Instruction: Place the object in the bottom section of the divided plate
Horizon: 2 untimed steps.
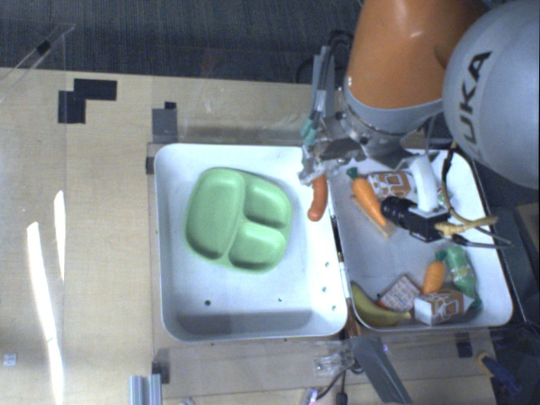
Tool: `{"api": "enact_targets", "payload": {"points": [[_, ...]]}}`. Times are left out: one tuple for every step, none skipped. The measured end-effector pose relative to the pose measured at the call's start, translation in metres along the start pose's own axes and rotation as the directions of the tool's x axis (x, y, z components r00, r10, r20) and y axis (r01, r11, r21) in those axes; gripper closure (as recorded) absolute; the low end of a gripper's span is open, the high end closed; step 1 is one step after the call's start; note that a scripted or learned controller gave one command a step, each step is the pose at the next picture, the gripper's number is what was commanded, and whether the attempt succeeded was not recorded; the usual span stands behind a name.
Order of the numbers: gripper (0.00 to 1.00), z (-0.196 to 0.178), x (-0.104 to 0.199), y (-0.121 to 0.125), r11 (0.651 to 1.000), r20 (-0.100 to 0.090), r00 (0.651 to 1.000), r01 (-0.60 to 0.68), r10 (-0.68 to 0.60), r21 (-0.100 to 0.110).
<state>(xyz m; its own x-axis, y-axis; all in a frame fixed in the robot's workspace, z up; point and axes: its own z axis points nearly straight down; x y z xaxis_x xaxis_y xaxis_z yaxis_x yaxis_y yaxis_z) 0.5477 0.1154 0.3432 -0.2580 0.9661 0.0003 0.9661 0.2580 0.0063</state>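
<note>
The sausage [317, 199] is reddish-orange and hangs with its long axis running far to near. Its near end leans slightly left and points down toward the near side of the scene. It sits at the right edge of the left bin [253, 302], over that bin's right wall, just right of the green divided plate [211, 218] and not touching it.

The plate lies in the far half of the left bin, with one long section on its left and two smaller sections on its right.

The right bin [364, 256] holds several things:
- a carrot [369, 201] near its far left corner, lying at a slant
- a small printed carton [391, 181] just beyond the carrot
- a banana [375, 310] against the near left wall
- a smaller carrot [434, 277]
- a green packet [461, 268]
- two little boxes [402, 294] [440, 307] side by side along the near edge

Both bins rest on the pale wooden surface [84, 226].

The tool [315, 174] hangs over the gap between the two bins, at their far side. It is closed narrow, and the sausage's far end is pinched between its tips.
</note>
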Motion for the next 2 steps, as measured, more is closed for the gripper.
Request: {"api": "enact_targets", "payload": {"points": [[1.00,-0.001,-0.005,-0.040,1.000,0.000,1.000,-0.008,0.008,0.002],[1.00,0.017,-0.007,0.035,0.998,0.000,0.998,0.058,-0.058,0.001]]}}
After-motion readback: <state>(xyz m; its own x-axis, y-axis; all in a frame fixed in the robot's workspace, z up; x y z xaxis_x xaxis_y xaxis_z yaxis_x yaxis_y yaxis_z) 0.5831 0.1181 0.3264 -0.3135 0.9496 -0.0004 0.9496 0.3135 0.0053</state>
